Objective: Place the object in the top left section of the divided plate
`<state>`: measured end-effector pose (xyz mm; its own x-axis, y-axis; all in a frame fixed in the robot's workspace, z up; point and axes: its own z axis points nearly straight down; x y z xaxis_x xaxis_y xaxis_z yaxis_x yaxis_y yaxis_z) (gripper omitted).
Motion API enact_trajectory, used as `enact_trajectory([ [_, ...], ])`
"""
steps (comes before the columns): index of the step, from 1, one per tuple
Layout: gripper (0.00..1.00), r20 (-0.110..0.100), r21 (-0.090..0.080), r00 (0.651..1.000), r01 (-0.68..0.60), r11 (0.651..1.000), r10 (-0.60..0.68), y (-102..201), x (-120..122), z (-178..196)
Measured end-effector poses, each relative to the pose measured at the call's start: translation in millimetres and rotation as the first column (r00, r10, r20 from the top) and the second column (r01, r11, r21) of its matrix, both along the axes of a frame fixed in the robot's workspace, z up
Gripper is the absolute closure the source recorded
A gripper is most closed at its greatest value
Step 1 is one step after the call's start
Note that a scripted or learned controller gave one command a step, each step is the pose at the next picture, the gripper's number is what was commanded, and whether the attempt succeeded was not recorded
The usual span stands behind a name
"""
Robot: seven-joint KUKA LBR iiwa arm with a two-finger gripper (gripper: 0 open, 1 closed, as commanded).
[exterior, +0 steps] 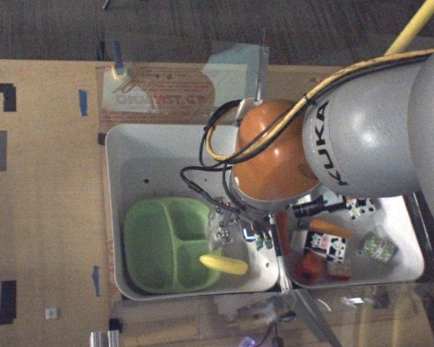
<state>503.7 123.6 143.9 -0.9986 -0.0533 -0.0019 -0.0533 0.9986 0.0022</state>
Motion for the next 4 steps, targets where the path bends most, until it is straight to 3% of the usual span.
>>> enact_trajectory([
  [1,1.00,-0.001,-0.001,0.992,-0.126,0.992,0.126,35,-22,-31],
  [2,0.00,-0.009,-0.001,0.992,-0.129,0.992,0.129,36,-25,-31],
  [3,0.00,0.003,0.000,1.000,0.029,1.000,-0.029,46,-11,110],
  [4,1.00,0.009,0.002,1.000,0.027,1.000,-0.027,48,-10,121],
])
